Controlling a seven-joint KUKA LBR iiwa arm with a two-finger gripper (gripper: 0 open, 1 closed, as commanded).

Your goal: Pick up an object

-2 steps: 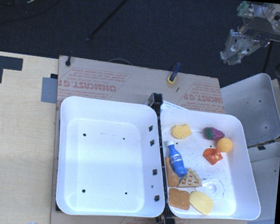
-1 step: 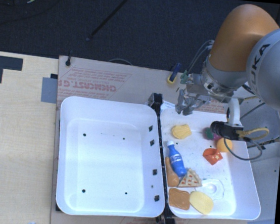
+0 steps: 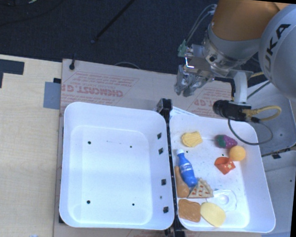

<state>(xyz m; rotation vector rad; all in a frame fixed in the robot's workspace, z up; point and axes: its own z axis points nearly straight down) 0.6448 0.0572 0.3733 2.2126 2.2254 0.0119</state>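
Note:
My gripper [image 3: 187, 88] hangs above the back edge of the right bin [image 3: 258, 174], over the cardboard, with nothing visible between its fingers. In the right bin lie a yellow ridged chip [image 3: 191, 139], a blue bottle [image 3: 186, 168], a purple piece [image 3: 224, 141], an orange ball [image 3: 237, 153] and a red piece [image 3: 224, 165]. Near the front are a waffle wedge [image 3: 201, 190], a tan bread slice [image 3: 189, 210], a yellow lemon shape [image 3: 212, 214] and a clear cup [image 3: 225, 198].
The left bin [image 3: 76, 150] sits beside the right one, joined by a black divider [image 3: 166, 159]. Cardboard [image 3: 114, 88] lies under both bins. A wooden benchtop [image 3: 13, 154] spreads to the left.

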